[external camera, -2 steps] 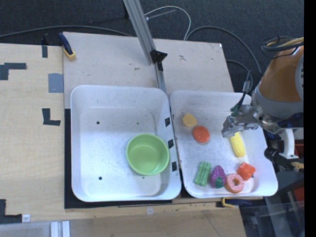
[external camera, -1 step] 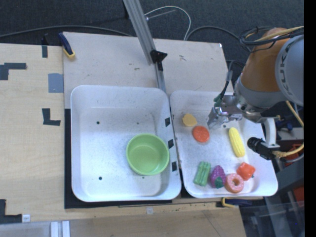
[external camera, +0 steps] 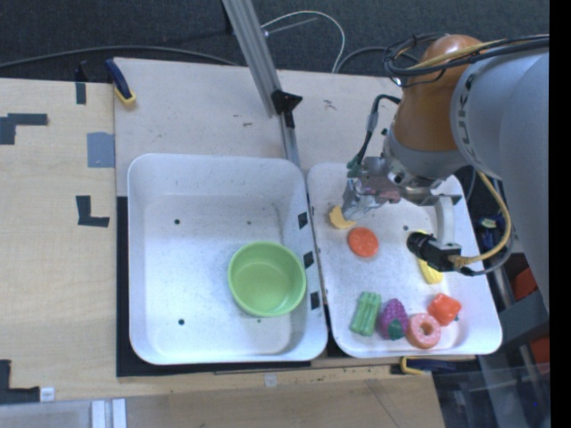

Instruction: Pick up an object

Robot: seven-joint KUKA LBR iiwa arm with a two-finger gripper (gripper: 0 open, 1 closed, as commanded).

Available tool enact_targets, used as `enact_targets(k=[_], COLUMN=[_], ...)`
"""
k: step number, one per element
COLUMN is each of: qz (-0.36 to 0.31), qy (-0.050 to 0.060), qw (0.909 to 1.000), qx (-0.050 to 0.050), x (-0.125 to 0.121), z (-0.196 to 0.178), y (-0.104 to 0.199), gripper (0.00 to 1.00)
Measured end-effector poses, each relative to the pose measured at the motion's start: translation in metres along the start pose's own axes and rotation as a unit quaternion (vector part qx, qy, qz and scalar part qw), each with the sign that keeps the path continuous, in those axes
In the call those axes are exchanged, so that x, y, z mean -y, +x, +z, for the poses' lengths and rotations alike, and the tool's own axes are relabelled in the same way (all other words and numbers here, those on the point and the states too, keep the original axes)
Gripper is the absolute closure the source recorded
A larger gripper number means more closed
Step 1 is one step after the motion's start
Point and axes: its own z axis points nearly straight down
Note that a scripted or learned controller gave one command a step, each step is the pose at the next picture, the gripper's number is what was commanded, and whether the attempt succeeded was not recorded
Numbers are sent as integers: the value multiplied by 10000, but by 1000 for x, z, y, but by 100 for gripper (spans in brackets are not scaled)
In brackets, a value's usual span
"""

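Yellow piece [external camera: 339, 218] just below the fingers [external camera: 355, 201]; their spread impossible to tell.

A metal pole [external camera: 254, 47] is slanting over the counter [external camera: 53, 266] (pale wood), where grey tape patches [external camera: 100, 149] and a blue-yellow clamp [external camera: 120, 83] are lying.

Reaching in from the right: grey KUKA arm [external camera: 508, 123], orange band [external camera: 433, 96] above the wrist, bent steeply downward. Tool [external camera: 350, 210] at the low end, pointed down and left, metal fingers blurred. Black cables [external camera: 473, 257] looped along the wrist and trailing off its side.
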Motion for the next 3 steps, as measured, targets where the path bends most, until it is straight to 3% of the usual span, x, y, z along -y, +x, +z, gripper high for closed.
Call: enact_targets(k=[3], qz=[7], qy=[-5], qw=[10000], qx=[2], x=[-56], z=[-1], y=[130], gripper=[100])
